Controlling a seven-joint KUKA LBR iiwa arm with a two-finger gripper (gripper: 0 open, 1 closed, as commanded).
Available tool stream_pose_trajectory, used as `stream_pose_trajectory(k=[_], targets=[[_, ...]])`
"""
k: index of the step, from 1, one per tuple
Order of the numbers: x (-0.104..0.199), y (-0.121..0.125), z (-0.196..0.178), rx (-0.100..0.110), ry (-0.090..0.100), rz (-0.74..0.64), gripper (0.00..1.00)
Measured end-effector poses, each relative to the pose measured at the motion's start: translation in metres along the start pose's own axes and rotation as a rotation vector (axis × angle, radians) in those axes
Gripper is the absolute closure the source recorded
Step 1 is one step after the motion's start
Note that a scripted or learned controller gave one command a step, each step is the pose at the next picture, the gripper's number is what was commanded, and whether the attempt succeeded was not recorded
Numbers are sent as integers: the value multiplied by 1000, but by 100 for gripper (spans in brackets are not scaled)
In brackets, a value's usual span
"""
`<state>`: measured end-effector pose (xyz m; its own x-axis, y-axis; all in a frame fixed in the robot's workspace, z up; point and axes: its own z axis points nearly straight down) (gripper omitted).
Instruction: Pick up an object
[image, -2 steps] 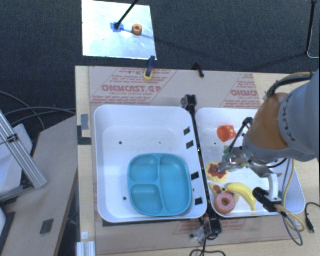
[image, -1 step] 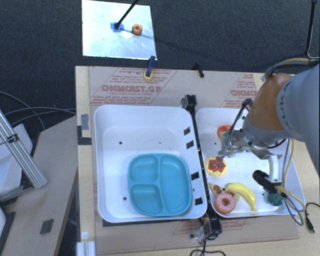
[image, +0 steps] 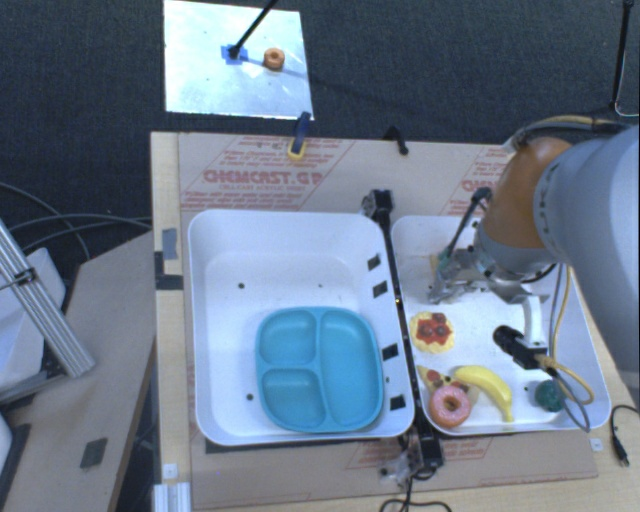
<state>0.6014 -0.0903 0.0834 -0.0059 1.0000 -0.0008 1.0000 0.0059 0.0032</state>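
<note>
**Inspector:** Location of the gripper (image: 447, 285)?

**Assistant:** Down in the right bin (image: 575, 345), near its far left part. Whether it is clenched or released cannot be told, and nothing is seen in its grasp.

**Inspector:** Objects in that bin?

**Assistant:** A toy pizza slice (image: 433, 331) at the left wall, mid-length. A banana (image: 487, 386) and a pink doughnut (image: 450, 405) near the front edge, just beside each other. A dark green ball (image: 548, 395) in the front right corner.

**Inspector:** The left bin (image: 225, 300)?

**Assistant:** A blue divided tray (image: 319, 367) lying flat toward its front right.

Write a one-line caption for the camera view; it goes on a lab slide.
KUKA arm's gripper lowered into the right bin above toy pizza, banana and donut; blue divided tray in left bin.
</note>
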Motion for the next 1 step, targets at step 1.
stream_pose_trajectory(k=[1], targets=[[-7,25,-1,3,1,0,100]])
